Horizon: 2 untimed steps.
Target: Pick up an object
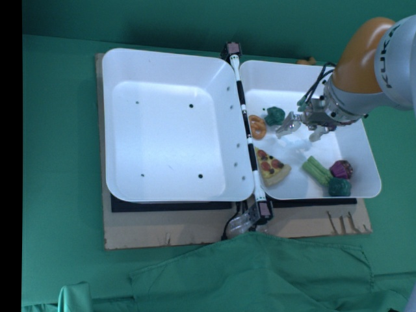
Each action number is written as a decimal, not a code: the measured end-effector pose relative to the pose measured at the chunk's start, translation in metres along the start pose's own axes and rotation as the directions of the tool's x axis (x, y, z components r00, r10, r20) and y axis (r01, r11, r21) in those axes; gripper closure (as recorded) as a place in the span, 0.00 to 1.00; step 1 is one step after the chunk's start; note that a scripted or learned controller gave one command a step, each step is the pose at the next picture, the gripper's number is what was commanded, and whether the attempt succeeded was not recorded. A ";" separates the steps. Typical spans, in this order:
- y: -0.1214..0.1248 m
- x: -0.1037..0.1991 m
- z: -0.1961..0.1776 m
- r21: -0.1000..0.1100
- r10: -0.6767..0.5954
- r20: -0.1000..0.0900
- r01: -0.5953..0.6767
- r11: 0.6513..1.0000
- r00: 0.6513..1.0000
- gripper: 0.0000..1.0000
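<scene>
The table [58, 142], draped in green cloth, carries two shallow white bins on a brown board [162, 236]. The left bin [130, 64] lies well to the left of the claw. In the right bin [364, 174], an orange pretzel [257, 127] sits left of the claw, close to the divider between the bins, and a dark green toy [275, 116] rests just beside the claw's left finger. A pizza slice [272, 167] lies below and left of the claw. The claw [303, 128] hangs over the right bin with its fingers spread apart, nothing between them. Below and right of it lie a green celery stalk [316, 170], a purple toy [341, 169] and a teal toy [338, 187], near the bin's lower right corner.
</scene>
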State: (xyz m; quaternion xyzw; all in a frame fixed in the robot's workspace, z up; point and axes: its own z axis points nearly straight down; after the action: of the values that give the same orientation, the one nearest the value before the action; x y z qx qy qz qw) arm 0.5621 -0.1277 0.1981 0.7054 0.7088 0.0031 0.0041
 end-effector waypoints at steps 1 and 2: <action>-0.003 -0.004 0.001 0.005 0.008 0.000 -0.008 1.000 1.000 0.00; 0.057 -0.057 0.015 -0.003 0.008 0.002 -0.008 1.000 1.000 0.00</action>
State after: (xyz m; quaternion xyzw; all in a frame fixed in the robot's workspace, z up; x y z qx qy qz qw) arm 0.6199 -0.1843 0.1841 0.7083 0.7059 0.0035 0.0061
